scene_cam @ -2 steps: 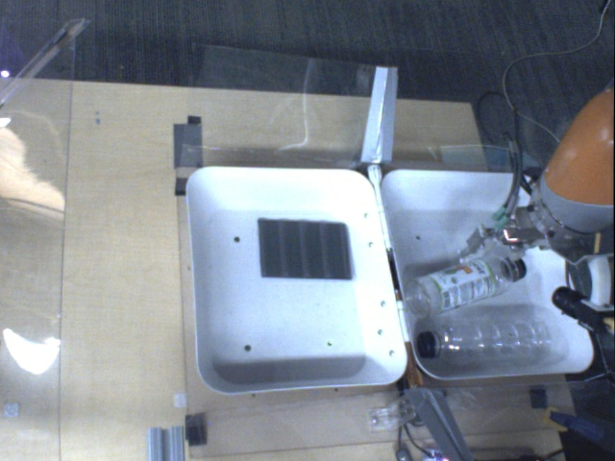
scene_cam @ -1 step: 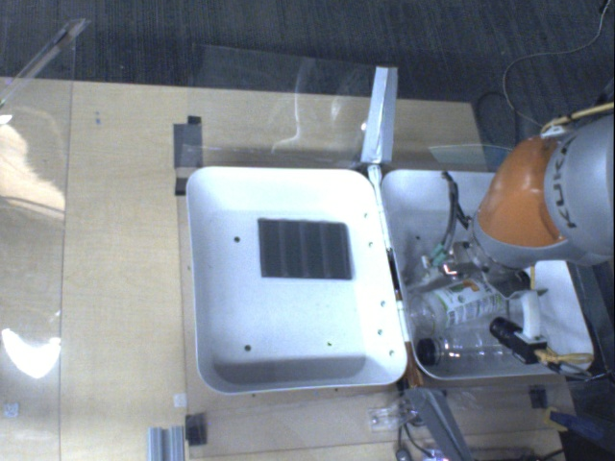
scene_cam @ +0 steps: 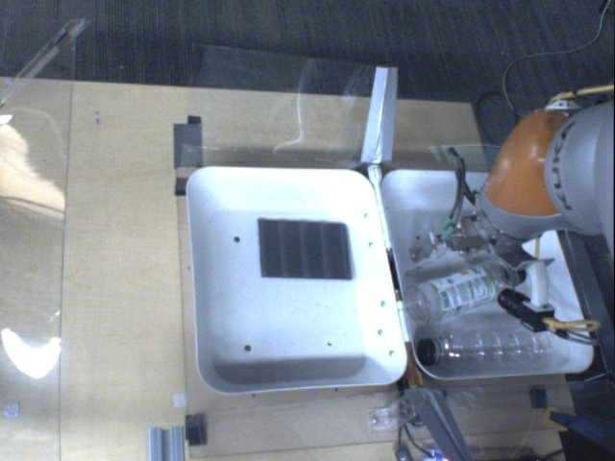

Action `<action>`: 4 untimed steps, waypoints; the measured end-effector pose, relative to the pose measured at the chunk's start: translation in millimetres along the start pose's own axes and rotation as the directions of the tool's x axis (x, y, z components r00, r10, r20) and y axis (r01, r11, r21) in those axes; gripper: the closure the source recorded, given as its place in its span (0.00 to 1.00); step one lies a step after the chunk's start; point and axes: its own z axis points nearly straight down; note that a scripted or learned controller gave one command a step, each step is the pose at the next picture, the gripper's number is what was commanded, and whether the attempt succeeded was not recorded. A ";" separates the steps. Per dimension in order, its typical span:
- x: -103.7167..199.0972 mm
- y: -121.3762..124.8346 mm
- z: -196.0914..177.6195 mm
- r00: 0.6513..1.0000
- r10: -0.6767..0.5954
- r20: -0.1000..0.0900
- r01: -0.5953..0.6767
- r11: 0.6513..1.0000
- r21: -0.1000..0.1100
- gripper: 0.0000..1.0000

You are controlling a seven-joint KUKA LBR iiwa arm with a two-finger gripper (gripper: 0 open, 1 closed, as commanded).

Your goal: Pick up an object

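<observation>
In the right bin [scene_cam: 408, 195] lie two clear plastic bottles. One, with a pale label [scene_cam: 459, 291], lies slantwise in the middle. The other, with a black cap [scene_cam: 428, 351], lies along the near wall, its body [scene_cam: 495, 347] stretching to the right. My gripper [scene_cam: 454, 238] hangs low over the far half of this bin, just above the labelled bottle's upper end. The grey arm with its orange band [scene_cam: 519, 176] comes in from the right and hides the bin's far right corner. I see nothing clearly held.
The left bin [scene_cam: 211, 257] has a dark ribbed patch [scene_cam: 304, 249] in the middle of its floor. A thin wall [scene_cam: 384, 248] separates the two bins. A clear plastic screen [scene_cam: 380, 113] stands behind them.
</observation>
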 end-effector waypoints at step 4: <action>-15.6 -67.0 -2.5 0.855 -0.519 0.004 0.519 0.855 -0.003 0.00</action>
